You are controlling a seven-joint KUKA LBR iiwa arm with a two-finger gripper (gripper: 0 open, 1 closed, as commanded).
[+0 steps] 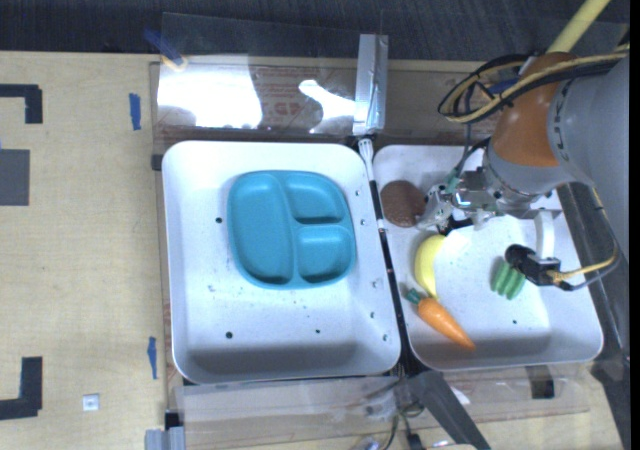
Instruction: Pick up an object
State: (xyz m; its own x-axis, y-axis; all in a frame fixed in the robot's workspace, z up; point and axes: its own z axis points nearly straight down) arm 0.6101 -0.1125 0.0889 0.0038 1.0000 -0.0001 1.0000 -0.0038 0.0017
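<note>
- Well left of the end effector (452,206), a blue divided plastic tray (292,228) lies in the left white bin (190,268).
- Just left: round brown object (403,203).
- Below it: yellow banana (429,264), orange carrot (443,322); I'd descend squarely on the banana.
- Its opening: cannot tell.

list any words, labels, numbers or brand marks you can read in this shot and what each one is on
None can be read.
Clear panel behind the left bin: reddish print shows through the glare, too blurred to read.
Blue divided tray, banana, carrot, brown round item, green item: no text visible.
Arm's orange band and gripper: no legible marking.
</note>
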